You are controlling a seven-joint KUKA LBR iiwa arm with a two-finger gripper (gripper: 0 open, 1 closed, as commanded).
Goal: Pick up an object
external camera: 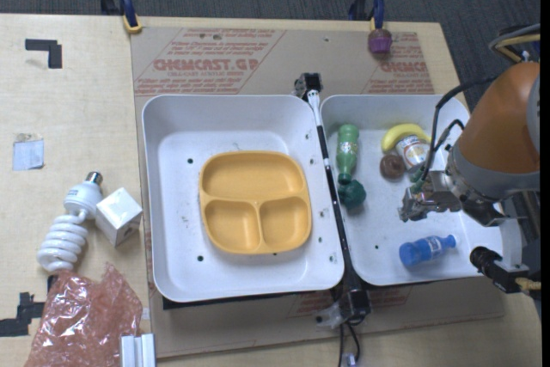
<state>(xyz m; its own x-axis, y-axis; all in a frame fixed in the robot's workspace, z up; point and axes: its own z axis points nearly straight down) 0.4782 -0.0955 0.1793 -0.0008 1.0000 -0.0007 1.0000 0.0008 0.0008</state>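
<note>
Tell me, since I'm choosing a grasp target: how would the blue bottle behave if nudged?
The blue bottle lies on its side on the right bin floor, so it would probably roll. It looks like small plastic, likely light, and its rounded body may slip.

The light is bright and even, coming from above. The white bins (172,185) shine softly without hard glare, and shadows under the things are short and weak. The whole picture is slightly soft and grainy.

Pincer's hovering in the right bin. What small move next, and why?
Probably shift it toward the blue bottle and lower. The pincer sits over bare floor of the right bin, and that bottle lies close by, apart from the other items.
</note>
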